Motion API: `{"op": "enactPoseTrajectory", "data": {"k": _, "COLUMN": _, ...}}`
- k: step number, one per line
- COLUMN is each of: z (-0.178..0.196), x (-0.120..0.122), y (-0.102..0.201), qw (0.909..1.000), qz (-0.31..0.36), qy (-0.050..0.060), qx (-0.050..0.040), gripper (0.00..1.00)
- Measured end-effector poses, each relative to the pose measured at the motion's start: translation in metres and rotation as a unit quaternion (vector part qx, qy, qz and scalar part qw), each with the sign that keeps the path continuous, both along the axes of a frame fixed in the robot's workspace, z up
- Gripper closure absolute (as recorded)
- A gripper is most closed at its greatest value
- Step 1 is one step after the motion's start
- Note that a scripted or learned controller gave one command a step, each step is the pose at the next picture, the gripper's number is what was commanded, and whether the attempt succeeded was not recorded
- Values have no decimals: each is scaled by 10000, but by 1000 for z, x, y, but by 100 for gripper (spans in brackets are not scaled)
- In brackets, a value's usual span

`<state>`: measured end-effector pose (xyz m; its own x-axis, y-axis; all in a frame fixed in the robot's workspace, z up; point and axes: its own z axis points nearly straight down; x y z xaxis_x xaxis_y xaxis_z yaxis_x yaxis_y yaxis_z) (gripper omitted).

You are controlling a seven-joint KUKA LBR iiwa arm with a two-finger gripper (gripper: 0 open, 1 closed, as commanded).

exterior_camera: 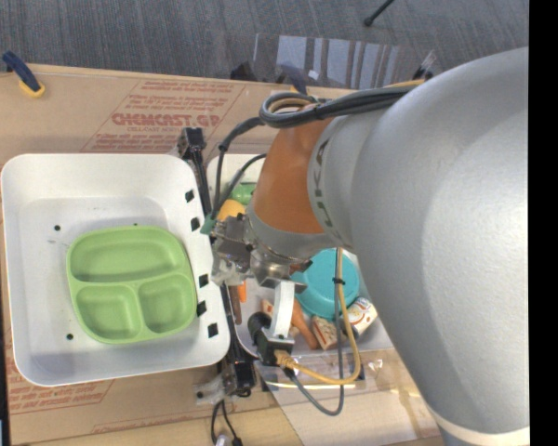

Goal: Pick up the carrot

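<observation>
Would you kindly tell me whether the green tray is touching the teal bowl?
Apart. The camera view shows the tray inside the left bin, the bowl beyond that bin's right wall.

A divided plate (130, 282) lies in the left bin (37, 193), and in the right bin (381, 342), beneath the arm (428, 230), a bowl (330, 282) sits with a small carton (361, 316) just beside it on the right.

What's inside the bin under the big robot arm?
A teal bowl, something yellow, something green and an orange piece, maybe the carrot, peek out. The arm covers everything else in there, so the rest is hidden.
</observation>
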<state>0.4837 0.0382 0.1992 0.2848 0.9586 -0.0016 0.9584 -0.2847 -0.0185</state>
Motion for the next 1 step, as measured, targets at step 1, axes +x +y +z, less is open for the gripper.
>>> {"op": "enactPoseTrajectory", "data": {"k": 1, "z": 41, "x": -8, "y": 24, "qw": 9939, "qz": -1106, "qy": -41, "qx": -30, "gripper": 100}}
